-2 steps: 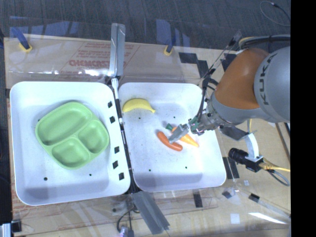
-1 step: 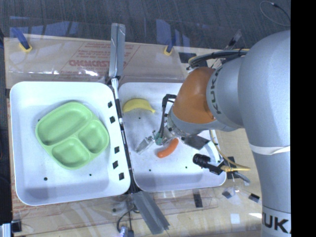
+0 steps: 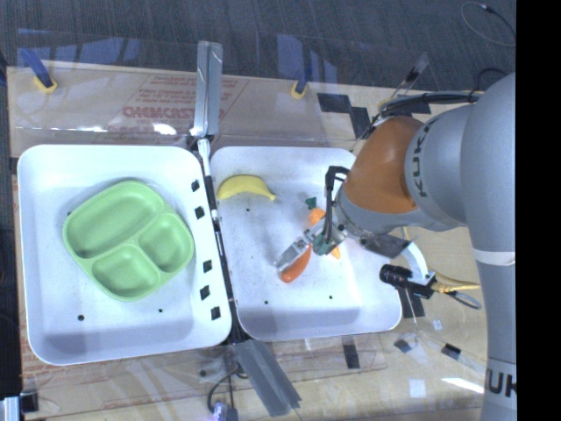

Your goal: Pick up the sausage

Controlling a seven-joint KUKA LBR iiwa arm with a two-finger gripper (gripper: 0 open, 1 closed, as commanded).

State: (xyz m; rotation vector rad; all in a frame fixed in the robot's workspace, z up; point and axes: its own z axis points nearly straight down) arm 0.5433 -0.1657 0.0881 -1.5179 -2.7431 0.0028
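My wrist is hiding most of my end effector [image 3: 323,235], so I am not managing to tell its state. The sausage [image 3: 296,267], reddish-orange and tilted, is lying just below-left of it in the right bin [image 3: 263,314], partly blurred.

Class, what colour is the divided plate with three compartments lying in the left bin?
Light green; the three-compartment plastic plate shows best in the overhead camera view.
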